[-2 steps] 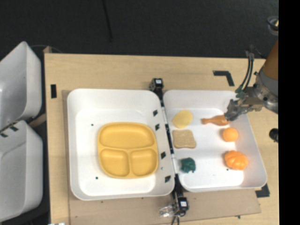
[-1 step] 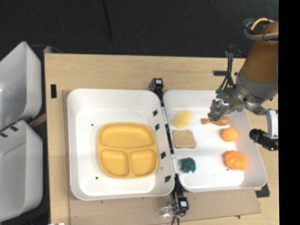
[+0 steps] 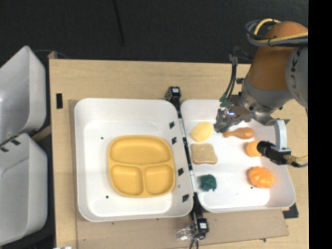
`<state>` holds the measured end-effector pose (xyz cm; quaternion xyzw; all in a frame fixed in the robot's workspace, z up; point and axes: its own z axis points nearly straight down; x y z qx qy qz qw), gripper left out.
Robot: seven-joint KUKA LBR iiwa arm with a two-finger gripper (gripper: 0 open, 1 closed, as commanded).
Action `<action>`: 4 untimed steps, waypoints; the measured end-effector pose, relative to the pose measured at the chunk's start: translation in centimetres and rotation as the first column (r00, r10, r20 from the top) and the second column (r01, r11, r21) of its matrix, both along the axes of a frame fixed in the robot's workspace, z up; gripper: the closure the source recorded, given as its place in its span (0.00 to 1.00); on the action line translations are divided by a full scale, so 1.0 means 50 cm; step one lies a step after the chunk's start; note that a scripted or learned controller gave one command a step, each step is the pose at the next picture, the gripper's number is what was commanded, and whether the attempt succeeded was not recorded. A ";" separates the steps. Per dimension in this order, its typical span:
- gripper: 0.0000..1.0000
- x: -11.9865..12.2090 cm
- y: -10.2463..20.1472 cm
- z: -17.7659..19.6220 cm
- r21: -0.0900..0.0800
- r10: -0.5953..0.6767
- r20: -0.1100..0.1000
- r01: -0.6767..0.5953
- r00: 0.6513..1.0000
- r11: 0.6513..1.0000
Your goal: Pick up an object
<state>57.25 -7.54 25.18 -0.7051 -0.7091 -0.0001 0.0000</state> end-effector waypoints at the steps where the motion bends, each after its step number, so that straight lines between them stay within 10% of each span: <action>1: 1.00 0.009 0.096 -0.024 0.000 0.000 -0.001 0.000 1.000 1.000; 3: 1.00 0.004 0.303 -0.036 0.001 0.001 -0.002 -0.001 1.000 1.000; 4: 0.00 0.004 0.297 -0.034 -0.001 -0.004 -0.001 0.004 1.000 1.000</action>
